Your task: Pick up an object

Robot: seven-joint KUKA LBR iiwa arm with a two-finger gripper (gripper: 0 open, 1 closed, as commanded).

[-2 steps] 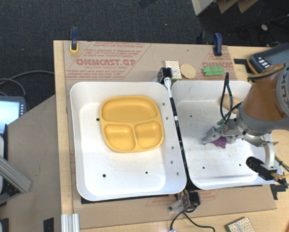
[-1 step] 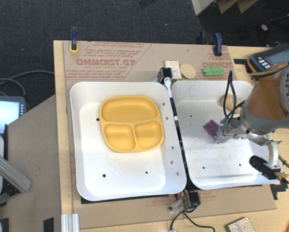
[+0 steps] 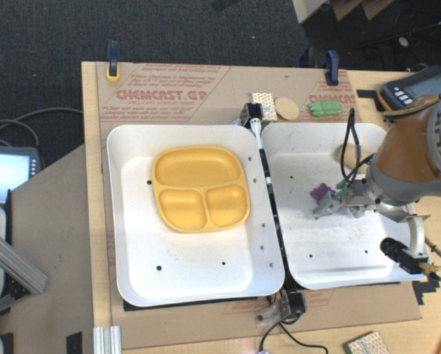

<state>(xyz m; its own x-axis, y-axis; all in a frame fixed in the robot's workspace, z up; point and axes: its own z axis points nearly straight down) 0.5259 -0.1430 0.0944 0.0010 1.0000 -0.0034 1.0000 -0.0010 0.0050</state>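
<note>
Arm [image 3: 408,153] bends low over right bin [image 3: 309,260]; pincer [image 3: 325,206] beside purple object [image 3: 321,192], grip state unclear.

Grey arm [image 3: 416,157] — orange band, black cable

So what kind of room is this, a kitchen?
Probably a robot lab, not a kitchen: a robot arm reaches over two white bins on a clamped cardboard bench, with cables on carpet.
</note>
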